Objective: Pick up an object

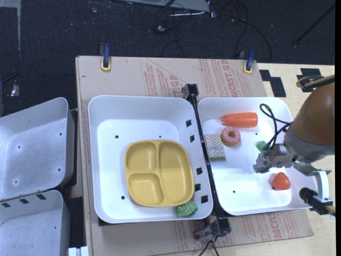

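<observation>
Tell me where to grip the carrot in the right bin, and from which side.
Grip the carrot across its thick middle, coming straight down from above. It lies flat, long axis left-right, so the narrow width runs front-to-back. The donut sits just in front, so keep clear of it.

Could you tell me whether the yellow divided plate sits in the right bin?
No, the yellow divided plate lies in the left bin, while the right bin holds the carrot and doughnut.

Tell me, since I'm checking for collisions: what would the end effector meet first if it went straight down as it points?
Probably the bare floor of the right bin, beside the red-orange object. The end effector looks aimed downward, though depth is unclear.
</observation>
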Motion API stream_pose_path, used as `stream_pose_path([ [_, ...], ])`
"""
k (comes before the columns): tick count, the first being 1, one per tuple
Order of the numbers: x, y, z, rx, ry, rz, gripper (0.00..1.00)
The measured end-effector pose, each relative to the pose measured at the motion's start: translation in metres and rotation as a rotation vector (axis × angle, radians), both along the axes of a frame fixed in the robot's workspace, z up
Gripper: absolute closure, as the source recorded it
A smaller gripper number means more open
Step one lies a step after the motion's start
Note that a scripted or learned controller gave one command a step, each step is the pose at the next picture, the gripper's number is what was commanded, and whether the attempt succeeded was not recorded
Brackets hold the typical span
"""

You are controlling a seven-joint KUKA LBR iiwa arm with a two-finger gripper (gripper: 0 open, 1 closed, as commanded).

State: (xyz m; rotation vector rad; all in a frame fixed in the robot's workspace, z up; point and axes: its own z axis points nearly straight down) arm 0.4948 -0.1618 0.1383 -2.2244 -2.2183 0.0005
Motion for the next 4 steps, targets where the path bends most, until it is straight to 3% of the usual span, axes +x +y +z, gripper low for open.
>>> stream_pose_path([
  [2,0.001,0.005,0.115,-0.002,-0.007,0.006,1.0],
  [4,0.018,0.105,0.109,0.002,0.001,0.011,1.0],
])
